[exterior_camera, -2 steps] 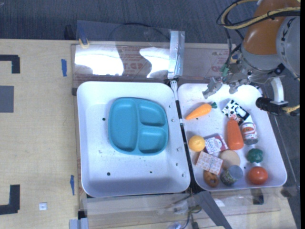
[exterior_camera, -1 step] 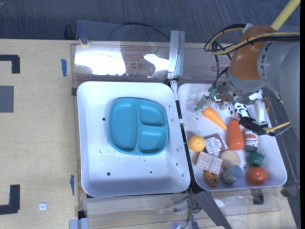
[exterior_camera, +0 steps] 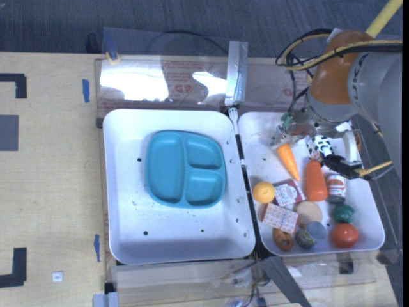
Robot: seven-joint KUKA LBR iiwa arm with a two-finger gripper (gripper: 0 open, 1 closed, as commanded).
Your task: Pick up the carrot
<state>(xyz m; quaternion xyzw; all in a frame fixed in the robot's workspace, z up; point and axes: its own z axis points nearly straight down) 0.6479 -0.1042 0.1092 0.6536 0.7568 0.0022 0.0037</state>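
Wooden bench (exterior_camera: pixel 45 171), blue carpet (exterior_camera: pixel 192 5) beyond. Two white bins: left bin (exterior_camera: pixel 121 190) with blue tray (exterior_camera: pixel 185 168); right bin (exterior_camera: pixel 374 219) crowded with toy food. Carrot (exterior_camera: pixel 288 160): small, orange, tapered, lying slantwise in right bin's upper part, just below gripper (exterior_camera: pixel 293 125). Gripper state: cannot tell.

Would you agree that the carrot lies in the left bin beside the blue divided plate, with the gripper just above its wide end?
Not quite: the camera view shows the carrot in the right bin, among the other toy foods. The blue divided plate sits alone in the left bin. The gripper is indeed just above its wide end.
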